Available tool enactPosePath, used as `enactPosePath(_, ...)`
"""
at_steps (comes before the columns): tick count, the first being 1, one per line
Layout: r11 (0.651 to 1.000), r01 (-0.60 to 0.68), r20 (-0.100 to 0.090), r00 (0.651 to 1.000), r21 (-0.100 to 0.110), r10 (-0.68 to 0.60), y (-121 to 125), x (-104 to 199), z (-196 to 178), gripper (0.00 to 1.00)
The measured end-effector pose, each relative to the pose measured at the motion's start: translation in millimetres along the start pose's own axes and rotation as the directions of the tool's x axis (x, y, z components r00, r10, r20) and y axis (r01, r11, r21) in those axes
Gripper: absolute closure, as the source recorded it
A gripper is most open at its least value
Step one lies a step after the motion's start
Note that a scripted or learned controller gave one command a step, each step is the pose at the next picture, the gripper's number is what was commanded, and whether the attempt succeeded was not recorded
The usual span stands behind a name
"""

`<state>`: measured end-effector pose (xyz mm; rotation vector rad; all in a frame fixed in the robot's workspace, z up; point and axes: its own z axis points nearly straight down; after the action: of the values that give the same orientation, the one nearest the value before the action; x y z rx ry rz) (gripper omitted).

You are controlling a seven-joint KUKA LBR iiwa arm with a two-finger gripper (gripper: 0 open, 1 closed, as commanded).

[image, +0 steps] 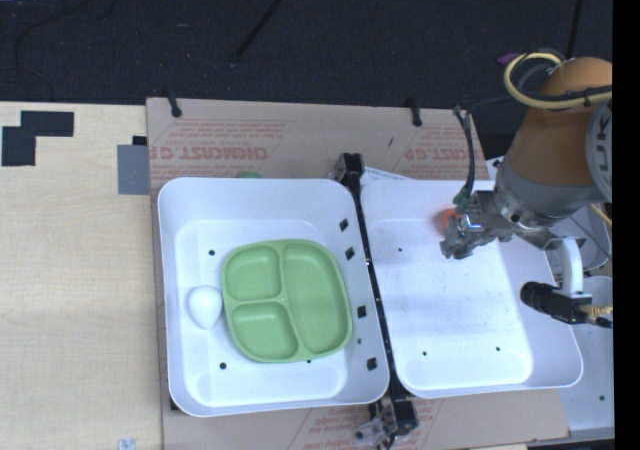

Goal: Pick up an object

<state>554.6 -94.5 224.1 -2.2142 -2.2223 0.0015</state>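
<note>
Hovering over right bin (500, 363), pincer (457, 245) state unclear; orange object (443, 219) beside it, axis indiscernible

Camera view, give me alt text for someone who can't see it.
A grey arm with an orange band reaches from the right over the right white bin, its gripper low near a small orange object. The left white bin holds a green three-compartment plastic plate beside a small white egg-shaped object.

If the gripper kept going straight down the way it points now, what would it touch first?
Most likely the bare floor of the right bin. The gripper hangs over that bin's upper part. A small orange thing sits close beside it, but depth is unclear, so it may or may not lie in the path.
</note>
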Motion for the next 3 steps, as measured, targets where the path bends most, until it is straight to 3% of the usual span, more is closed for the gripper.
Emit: enactPosePath(3, 1.0, 0.0, 0.001, 1.0, 0.002, 0.0, 1.2, 155.2, 11.6, 1.0)
